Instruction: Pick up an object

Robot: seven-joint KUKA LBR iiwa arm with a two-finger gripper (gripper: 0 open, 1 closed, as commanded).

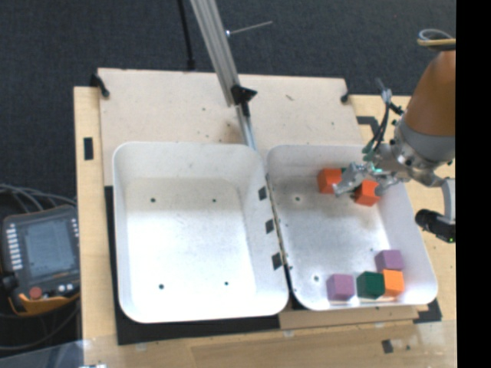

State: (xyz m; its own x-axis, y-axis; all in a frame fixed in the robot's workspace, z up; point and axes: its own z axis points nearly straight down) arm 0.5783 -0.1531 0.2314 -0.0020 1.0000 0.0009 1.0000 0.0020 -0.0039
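Gripper (pixel 351 181) sits low in right bin (pixel 322 240), between two orange blocks (pixel 330 180); jaw state cannot be told.

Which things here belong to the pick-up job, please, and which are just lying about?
Job:
claw
two orange blocks beside it
right bin
two purple blocks, green block, small orange block

Lying about:
left bin
pendant
metal post
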